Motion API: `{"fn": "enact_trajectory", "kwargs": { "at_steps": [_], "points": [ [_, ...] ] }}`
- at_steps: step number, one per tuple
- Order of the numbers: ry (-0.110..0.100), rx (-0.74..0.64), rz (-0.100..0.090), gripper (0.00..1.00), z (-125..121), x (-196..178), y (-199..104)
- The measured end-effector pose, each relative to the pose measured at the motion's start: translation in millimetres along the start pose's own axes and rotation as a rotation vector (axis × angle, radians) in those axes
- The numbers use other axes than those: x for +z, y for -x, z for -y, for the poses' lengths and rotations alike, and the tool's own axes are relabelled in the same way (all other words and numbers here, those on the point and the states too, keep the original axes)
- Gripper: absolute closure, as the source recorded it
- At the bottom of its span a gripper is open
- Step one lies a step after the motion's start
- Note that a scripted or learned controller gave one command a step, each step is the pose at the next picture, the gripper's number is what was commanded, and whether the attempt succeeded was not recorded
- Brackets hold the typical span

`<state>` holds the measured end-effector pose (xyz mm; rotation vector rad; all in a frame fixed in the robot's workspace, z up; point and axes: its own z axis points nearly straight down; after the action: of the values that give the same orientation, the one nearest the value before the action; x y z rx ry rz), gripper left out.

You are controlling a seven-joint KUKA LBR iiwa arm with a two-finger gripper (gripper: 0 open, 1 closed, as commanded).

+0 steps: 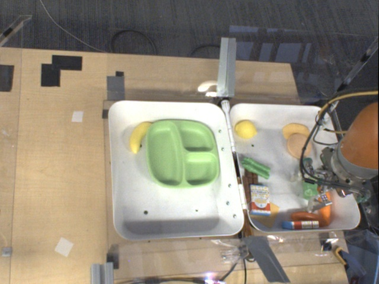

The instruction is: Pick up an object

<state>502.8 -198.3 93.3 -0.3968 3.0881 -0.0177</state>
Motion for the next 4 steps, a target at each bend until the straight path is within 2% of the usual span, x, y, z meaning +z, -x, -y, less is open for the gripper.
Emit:
{"fn": "enact_trajectory", "kwargs": {
  "at_steps": [1, 2, 3, 4],
  "points": [
    [-0.003, -0.133, 0.004, 0.00, -19.8, 0.1, 5.9],
    [-0.005, -0.140, 0.009, 1.00, -20.5, -11.9, 9.2],
    [0.017, -0.644, -0.013, 1.00, 6.0, -45.5, 7.2],
    [0.018, -0.645, -0.013, 0.00, 5.3, -45.2, 7.5]
  ]
}}
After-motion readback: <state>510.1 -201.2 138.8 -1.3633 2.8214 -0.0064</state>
